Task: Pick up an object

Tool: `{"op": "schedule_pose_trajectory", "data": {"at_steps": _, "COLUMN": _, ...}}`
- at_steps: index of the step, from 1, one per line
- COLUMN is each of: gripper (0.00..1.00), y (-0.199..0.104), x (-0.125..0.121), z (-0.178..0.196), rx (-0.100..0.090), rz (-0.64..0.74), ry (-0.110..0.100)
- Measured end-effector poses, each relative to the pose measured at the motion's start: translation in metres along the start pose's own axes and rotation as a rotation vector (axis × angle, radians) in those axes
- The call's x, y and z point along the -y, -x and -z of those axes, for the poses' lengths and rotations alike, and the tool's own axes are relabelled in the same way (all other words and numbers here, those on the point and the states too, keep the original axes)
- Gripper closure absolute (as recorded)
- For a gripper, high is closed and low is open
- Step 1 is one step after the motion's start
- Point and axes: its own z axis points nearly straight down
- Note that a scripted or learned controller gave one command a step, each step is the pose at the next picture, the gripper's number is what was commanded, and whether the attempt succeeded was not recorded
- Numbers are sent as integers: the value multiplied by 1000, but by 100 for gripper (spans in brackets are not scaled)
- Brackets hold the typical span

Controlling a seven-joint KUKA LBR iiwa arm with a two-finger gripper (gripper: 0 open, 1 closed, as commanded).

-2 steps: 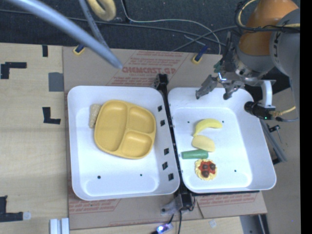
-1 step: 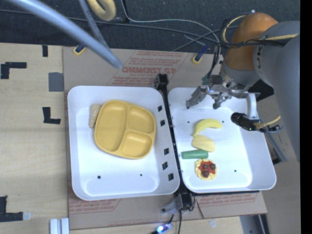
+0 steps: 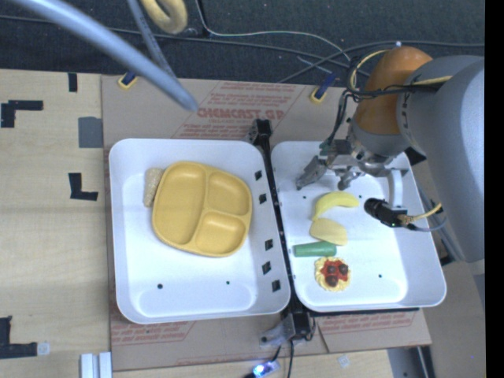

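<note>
Pincer (image 3: 327, 178) hangs over the far half of the right bin (image 3: 409, 278), close to the divider it shares with the left bin (image 3: 189, 294). Its two fingers are spread wide with nothing between them.

Just nearward of it lies a banana (image 3: 335, 202), the closest thing to the fingertips but apart from them. Further toward the near edge, in a loose line, come a yellow slice (image 3: 328, 230), a green stick (image 3: 313, 249) and a small pizza (image 3: 332, 272). The slice and the stick look to be touching or nearly so. In the left bin sits a yellow divided plate (image 3: 202, 209), with a tan sponge (image 3: 150, 186) tucked against its left rim.

The step in hand appears to be the approach: nothing is grasped yet. The banana seems the likeliest target. The next move would call for shifting slightly toward the near edge, setting the fingers across the banana's narrow width, lowering to the bin floor, then closing. Its curved, smooth skin could slip out if the fingers meet it off-centre.
</note>
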Motion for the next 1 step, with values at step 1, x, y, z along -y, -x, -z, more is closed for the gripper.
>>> {"op": "schedule_pose_trajectory", "data": {"at_steps": 1, "gripper": 100, "y": -1, "x": -2, "z": 14, "rx": 0, "rz": 3, "ry": 5}}
